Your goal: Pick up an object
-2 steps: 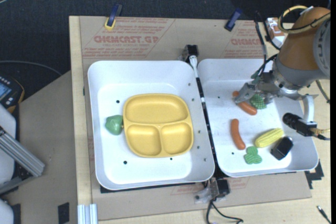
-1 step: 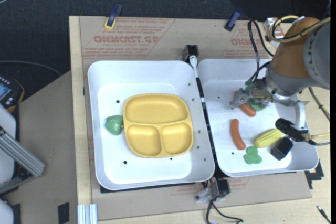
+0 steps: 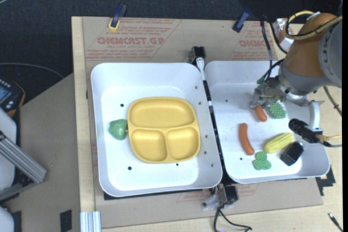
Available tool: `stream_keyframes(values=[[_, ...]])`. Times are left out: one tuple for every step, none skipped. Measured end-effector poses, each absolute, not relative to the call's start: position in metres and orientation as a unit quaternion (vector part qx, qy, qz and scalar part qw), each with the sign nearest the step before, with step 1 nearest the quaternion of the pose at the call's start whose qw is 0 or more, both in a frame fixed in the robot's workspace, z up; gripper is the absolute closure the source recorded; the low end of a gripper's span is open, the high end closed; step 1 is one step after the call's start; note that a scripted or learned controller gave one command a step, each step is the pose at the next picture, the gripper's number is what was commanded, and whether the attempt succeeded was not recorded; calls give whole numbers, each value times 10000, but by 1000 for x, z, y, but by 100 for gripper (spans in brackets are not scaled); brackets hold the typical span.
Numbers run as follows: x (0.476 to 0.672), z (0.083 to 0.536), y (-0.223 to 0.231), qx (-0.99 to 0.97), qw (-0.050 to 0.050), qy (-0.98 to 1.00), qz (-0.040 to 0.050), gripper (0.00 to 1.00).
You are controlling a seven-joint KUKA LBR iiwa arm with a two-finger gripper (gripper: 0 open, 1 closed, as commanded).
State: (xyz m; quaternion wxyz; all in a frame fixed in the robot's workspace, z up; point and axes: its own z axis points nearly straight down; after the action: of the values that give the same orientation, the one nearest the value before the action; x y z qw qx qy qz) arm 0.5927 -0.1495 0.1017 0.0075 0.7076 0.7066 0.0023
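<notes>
The table (image 3: 163, 35) holds two white bins. The left bin (image 3: 109, 84) has one yellow tray (image 3: 163, 129) with three parts and one green toy (image 3: 118, 129) beside it. The right bin (image 3: 231, 79) has two orange sausages, one short (image 3: 261, 113) and one long (image 3: 246, 138), one corn (image 3: 279, 142), two more green toys (image 3: 278, 111) (image 3: 261, 162) and one black block (image 3: 291, 153). The arm's jaws (image 3: 265, 96) sit just above the short sausage; I cannot tell whether they are apart or together.

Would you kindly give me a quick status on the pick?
Hand low in right bin. Small orange piece and green piece just beneath it. Nothing visibly held.
</notes>
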Motion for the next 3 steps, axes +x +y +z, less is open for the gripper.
stream_keyframes(values=[[591, 159, -140, 7066, 26, 7076, 14, 100], [597, 203, -142, 7067, 33, 7075, 17, 100], [598, 227, -142, 7068, 26, 7074, 14, 100]])
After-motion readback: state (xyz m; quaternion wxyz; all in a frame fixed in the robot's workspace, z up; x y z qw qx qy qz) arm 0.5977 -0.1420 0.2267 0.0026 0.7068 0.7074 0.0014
